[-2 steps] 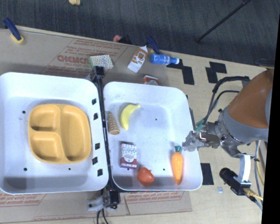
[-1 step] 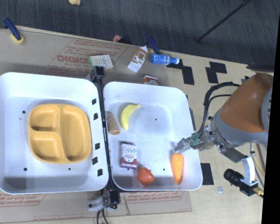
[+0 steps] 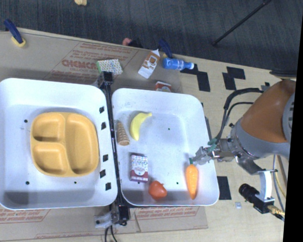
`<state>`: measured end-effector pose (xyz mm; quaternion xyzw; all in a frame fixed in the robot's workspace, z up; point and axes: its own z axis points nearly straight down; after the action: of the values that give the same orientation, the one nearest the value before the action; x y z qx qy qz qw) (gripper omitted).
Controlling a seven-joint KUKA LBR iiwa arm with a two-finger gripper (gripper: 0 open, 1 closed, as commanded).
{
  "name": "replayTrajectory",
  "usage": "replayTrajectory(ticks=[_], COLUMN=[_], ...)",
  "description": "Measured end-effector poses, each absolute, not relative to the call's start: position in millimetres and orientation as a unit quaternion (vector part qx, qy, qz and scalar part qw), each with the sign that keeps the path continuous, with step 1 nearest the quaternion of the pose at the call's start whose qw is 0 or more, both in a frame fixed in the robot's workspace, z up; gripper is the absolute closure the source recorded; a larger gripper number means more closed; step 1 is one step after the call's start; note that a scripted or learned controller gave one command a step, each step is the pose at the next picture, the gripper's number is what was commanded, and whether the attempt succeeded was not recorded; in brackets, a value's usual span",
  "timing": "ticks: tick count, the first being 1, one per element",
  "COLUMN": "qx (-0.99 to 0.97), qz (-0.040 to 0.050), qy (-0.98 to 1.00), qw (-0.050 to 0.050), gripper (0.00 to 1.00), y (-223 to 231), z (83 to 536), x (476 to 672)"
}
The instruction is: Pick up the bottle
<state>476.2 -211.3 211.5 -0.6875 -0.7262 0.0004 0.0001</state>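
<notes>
The bottle [image 3: 176, 64] is small and blue with a pale cap. It lies on its side on the cardboard behind the right bin [image 3: 182, 102], outside both bins. My gripper [image 3: 201, 156] hangs low over the right bin's right rim, just above the top of an orange carrot [image 3: 191, 180] and far from the bottle. Nothing shows in its grasp. The grey wrist and orange band [image 3: 265, 120] reach in from the right.
The right bin also holds a banana [image 3: 138, 123], a waffle cone [image 3: 122, 132], a red carton [image 3: 138, 167] and a tomato [image 3: 157, 190]. A yellow divided plate [image 3: 65, 142] sits in the left bin [image 3: 11, 100]. A small carton [image 3: 149, 65] and a patterned packet [image 3: 110, 66] lie near the bottle.
</notes>
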Motion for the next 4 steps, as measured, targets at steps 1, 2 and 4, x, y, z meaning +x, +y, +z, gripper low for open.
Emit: replayTrajectory(ticks=[1,2,4], qx=[-0.553,-0.651,-0.416], qz=[0.0004,0.0006,0.0003], qy=[-0.833,-0.759,-0.909], qw=[-0.001,0.002,0.001], gripper=[1.00,1.00,1.00], y=[-211,-211,-211], z=[227,216,218], x=[476.8,476.0,476.4])
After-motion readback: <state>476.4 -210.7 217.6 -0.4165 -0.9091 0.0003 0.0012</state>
